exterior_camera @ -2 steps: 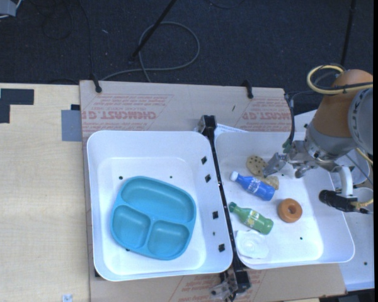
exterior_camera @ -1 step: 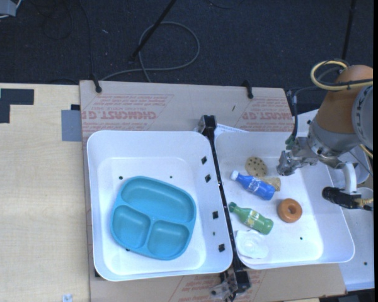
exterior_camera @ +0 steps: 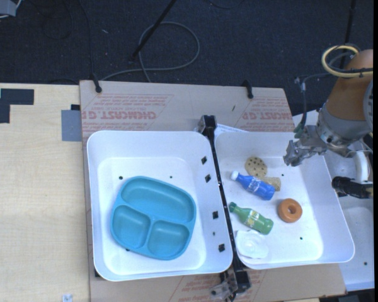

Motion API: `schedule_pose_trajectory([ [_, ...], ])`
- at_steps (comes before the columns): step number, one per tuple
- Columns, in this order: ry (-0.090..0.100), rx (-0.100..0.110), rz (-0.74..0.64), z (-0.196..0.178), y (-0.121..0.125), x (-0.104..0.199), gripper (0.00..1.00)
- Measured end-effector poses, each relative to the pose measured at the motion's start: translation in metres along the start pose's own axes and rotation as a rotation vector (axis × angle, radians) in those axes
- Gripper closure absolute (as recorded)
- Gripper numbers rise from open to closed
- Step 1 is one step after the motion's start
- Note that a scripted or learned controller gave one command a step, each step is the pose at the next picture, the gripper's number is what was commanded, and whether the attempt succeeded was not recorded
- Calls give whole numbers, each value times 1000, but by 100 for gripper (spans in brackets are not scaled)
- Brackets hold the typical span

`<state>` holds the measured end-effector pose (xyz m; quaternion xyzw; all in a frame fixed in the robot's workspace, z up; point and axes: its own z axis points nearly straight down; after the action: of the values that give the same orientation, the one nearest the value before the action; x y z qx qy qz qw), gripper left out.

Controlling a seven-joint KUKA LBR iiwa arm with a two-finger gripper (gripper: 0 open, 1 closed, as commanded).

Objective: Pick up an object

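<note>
The right bin (exterior_camera: 321,244) holds a blue bottle (exterior_camera: 254,185), a green bottle (exterior_camera: 252,218), an orange donut-shaped ring (exterior_camera: 290,211), a tan spotted cookie (exterior_camera: 256,165) and a white lid-like piece (exterior_camera: 251,244). My gripper (exterior_camera: 292,156) hovers over the bin's upper right part, to the right of the cookie and above the donut. It touches none of these objects. Nothing shows between its fingers.
The left bin (exterior_camera: 107,150) holds a blue three-compartment tray (exterior_camera: 152,216). A black divider clip strip (exterior_camera: 215,194) runs between the bins. Cardboard (exterior_camera: 145,109) lies under both. The arm (exterior_camera: 346,99) comes in from the right.
</note>
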<state>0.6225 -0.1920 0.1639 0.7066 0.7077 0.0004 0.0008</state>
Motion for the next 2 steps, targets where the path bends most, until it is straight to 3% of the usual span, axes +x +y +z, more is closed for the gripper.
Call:
schedule_pose_trajectory([
  [2, -1, -2, -1, -106, 4, 8, 100],
])
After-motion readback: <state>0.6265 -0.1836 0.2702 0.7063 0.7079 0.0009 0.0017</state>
